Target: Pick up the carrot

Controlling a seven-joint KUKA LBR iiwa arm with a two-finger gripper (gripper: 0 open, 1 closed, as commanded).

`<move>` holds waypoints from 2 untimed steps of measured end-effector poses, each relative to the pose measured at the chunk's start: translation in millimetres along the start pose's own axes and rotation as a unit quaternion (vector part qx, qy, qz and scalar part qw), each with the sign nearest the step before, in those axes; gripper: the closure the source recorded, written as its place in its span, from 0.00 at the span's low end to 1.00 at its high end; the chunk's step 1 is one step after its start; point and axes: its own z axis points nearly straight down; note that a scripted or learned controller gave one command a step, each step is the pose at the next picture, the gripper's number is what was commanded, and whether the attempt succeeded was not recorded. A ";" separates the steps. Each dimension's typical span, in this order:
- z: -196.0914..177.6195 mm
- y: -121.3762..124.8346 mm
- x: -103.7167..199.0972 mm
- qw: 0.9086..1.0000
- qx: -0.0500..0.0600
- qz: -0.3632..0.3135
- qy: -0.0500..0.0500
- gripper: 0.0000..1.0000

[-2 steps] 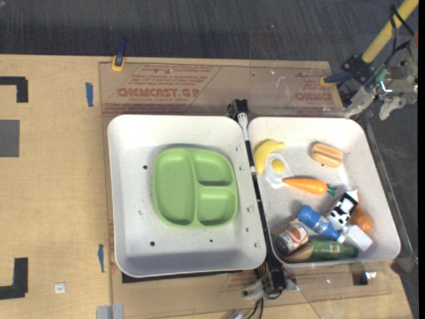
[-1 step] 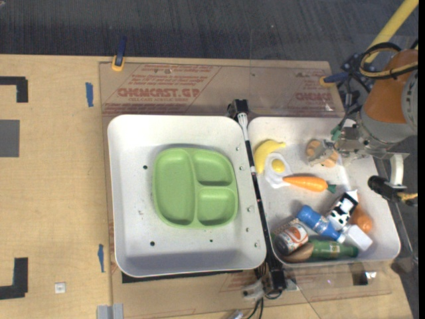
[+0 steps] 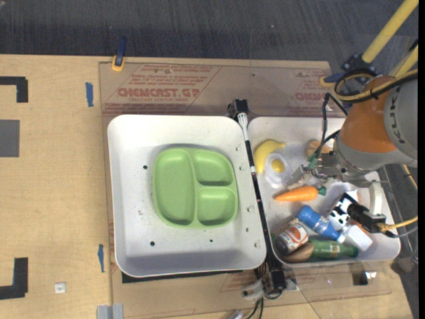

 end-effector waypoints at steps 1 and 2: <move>-0.4 -29.0 37.2 0.992 -0.003 0.129 0.000 0.00; -1.0 -76.4 37.6 0.947 -0.007 0.322 0.000 0.00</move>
